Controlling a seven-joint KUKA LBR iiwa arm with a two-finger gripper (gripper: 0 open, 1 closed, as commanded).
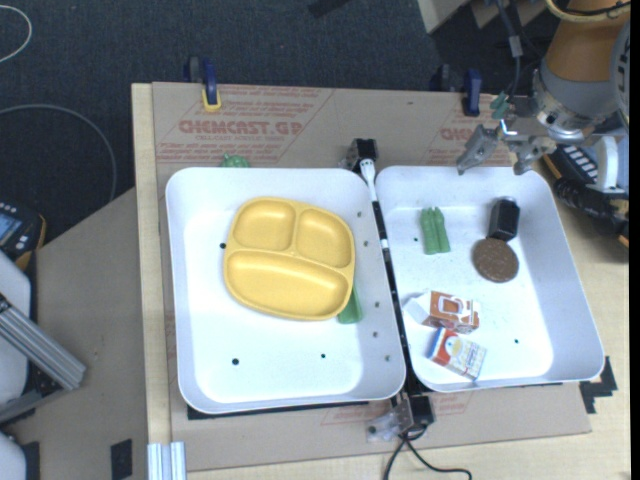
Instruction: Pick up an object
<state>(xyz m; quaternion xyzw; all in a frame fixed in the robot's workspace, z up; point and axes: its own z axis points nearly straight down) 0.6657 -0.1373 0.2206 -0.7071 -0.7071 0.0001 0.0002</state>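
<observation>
- So the gripper (507,146) hangs over the right bin's (570,298) back edge, jaws spread wide with nothing between them, probably lining up for a drop.
- Closest grab looks like the black block (503,218) near the back right corner, touching the brown disc (495,260).
- Green stick (433,230) lies near the back left; two cartons (452,328) near the front edge.
- Yellow tray (290,258) fills the left bin's (200,368) middle.
</observation>
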